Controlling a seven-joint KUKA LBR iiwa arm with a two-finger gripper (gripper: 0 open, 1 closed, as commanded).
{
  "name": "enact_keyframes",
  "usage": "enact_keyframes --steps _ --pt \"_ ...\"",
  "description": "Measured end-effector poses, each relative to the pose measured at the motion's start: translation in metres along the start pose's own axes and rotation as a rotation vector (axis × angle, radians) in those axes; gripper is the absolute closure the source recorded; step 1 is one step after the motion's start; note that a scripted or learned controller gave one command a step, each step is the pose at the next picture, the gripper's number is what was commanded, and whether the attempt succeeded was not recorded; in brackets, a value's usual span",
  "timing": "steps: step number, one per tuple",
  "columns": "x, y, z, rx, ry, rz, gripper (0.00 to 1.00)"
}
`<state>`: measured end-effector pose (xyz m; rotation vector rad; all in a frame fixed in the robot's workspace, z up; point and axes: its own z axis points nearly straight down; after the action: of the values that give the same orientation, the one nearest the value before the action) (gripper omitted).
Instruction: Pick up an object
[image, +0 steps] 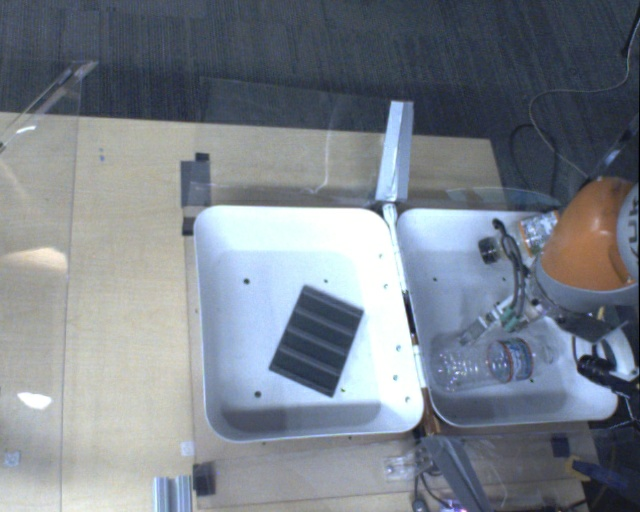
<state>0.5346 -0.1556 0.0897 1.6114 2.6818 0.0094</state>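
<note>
A dark grey ribbed rectangular block lies at a slant in the middle of the left bin. A clear plastic bottle with a bluish label lies on its side near the front of the right bin. My gripper reaches in from the right, low over the right bin, just above the bottle's upper side. The orange band and wrist cover the bin's right part. Whether the gripper touches the bottle is unclear.
A metal post stands behind the seam between the bins. Black cables hang from the wrist over the right bin's back. The wooden bench stretches to the left, with a clear panel over it.
</note>
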Motion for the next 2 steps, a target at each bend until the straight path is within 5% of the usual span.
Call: enact_keyframes --steps 1,2 --pt "-0.011 -0.039 0.0 0.0 -0.001 0.144 0.0" --pt "-0.012 -0.035 -0.012 -0.008 -0.005 0.144 1.0"
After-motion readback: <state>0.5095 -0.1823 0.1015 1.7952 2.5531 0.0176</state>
